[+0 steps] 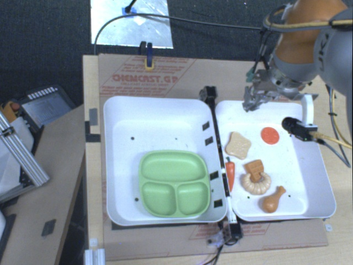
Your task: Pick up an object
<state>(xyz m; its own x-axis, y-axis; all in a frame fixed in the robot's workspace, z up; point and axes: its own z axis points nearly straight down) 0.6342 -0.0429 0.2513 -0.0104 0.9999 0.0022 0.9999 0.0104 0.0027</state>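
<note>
The grey two-finger gripper hangs over the far edge of the right shallow white bin, near that bin's far left corner, with nothing between its tips; how far they are parted cannot be told.

On this bin's floor lie a flat red disc toward the far side, a tan toast-shaped slice by the left wall, a red-orange carrot-like piece against the left wall, a small brown block on a cream garlic-shaped bulb, and a brown drumstick near the front edge.

The left shallow white bin holds a green three-compartment plastic tray in its front right corner.
</note>
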